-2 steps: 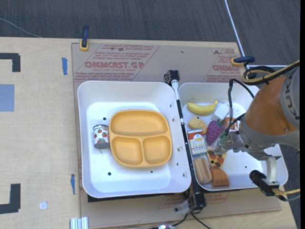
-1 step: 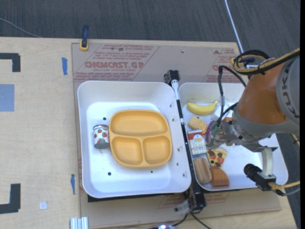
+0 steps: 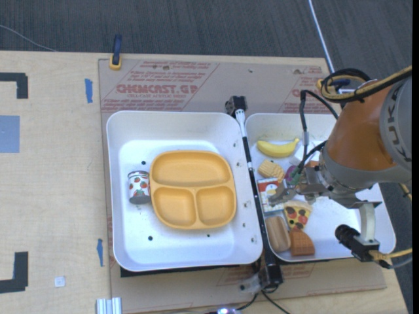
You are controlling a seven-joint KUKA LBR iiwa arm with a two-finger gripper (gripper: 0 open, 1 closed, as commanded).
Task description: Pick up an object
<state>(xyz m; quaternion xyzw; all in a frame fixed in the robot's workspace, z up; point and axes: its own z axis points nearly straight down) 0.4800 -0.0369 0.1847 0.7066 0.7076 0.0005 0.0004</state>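
Toy bread (image 3: 302,243) and hot dog (image 3: 277,233) at near edge of right bin (image 3: 386,234).
Hand (image 3: 288,190) low among toy food beside pizza slice (image 3: 298,213); banana (image 3: 277,148) behind; open or closed, cannot tell.

Grey arm (image 3: 386,149) with broad orange band and looping black cables.

My bench from above, with dark carpet beyond it.

I see a pale plywood benchtop (image 3: 46,195) carrying black corner marks and blue tape strips. On it lies a printed cardboard sheet (image 3: 163,87), clamped at its far left corner by a blue-and-yellow clamp (image 3: 116,51). Grey carpet floor (image 3: 196,12) runs beyond the benchtop's far edge, under even light.
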